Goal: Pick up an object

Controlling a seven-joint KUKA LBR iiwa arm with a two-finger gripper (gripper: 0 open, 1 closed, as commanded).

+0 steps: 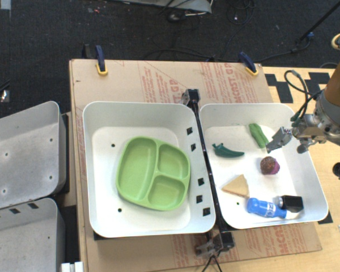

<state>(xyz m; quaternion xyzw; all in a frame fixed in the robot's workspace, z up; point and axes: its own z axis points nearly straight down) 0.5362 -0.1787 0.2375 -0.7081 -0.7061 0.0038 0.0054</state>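
The object that lay closest to the gripper was a light green stick-shaped piece [258, 135], resting flat and at a slant on the floor of the right bin [314, 169], in its upper part. Just below it, toward the middle of this bin, sat a small round purple object [269, 165], and to the left of both lay a dark green pepper-shaped toy [226, 150]. Lower in the same bin were a tan wedge [237, 186], a blue bottle with a white cap [266, 207] lying on its side, and a small black block [291, 203] just beside the bottle. The gripper [290, 141] stood over the right side of this bin, just to the right of the green stick and above and to the right of the purple object; its two fingers were spread apart with nothing between them, so it was released and held no object. In my judgement the main risk was that the gripper would close on air, because it was placed between the stick and the purple object and not directly above either one. The stick lay low and flat, so the fingers could push it aside; the round object could roll away when touched. The left bin [96, 152] held only a green divided plate [153, 173], well apart from the gripper, and both bins rested on the brown surface [136, 78].
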